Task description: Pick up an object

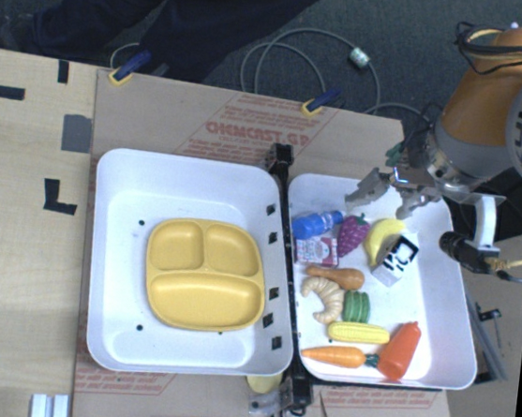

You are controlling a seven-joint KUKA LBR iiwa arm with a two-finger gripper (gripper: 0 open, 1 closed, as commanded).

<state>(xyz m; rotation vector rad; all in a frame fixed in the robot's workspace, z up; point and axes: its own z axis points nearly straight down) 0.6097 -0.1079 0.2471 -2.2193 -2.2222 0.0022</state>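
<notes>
Pincer (pixel 388 199) open — banana (pixel 384 235) just below, seemingly apart.

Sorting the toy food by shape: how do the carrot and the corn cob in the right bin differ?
The carrot is orange with a green top and tapers to a point at its left end; the corn cob is yellow and blunt, about the same thickness all along. The carrot lies nearest the bin's front wall, the corn cob just behind it. The carrot looks slightly longer. Both lie flat, running roughly left to right, away from the gripper.
</notes>
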